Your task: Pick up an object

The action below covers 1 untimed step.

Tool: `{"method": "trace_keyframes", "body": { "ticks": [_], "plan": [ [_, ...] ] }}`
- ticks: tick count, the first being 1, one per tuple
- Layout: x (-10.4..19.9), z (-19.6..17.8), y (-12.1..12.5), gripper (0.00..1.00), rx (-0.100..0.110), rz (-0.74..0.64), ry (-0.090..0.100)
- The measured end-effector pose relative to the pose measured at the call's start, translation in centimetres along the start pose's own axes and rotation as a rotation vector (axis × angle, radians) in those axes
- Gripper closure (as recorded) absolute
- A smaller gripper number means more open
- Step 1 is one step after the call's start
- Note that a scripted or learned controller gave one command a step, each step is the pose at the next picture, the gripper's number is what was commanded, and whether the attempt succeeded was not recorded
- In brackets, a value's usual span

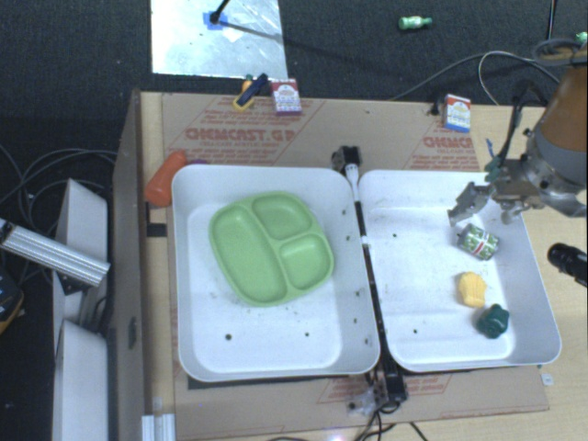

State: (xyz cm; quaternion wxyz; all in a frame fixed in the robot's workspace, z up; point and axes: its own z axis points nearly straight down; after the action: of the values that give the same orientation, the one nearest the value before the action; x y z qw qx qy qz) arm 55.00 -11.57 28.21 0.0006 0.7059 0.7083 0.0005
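In the right bin (413, 338), near its right side, lie three small things: a green-and-white can (479, 243) on its side, a yellow piece (471, 288) below it, and a dark green piece (493, 321) closest to the front rim. My gripper (485, 211) hangs just above and behind the can, reaching in from the right. It is open, its two grey fingers (462, 208) spread apart with nothing between them. The left bin (211, 356) holds a light green divided plate (271, 246).
An orange object (165, 177) lies outside the left bin's far left corner. Two small red-and-white boxes (287, 96) (457, 113) and a yellow-black tool (250, 91) sit on the board behind the bins. Cables (501, 72) run near the arm.
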Motion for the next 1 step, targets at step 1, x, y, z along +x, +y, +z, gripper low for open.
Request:
{"method": "trace_keyframes", "body": {
  "ticks": [1],
  "plan": [
    [-4.38,10.00,-0.74,0.00,0.003,0.003,0.000]
  ]
}}
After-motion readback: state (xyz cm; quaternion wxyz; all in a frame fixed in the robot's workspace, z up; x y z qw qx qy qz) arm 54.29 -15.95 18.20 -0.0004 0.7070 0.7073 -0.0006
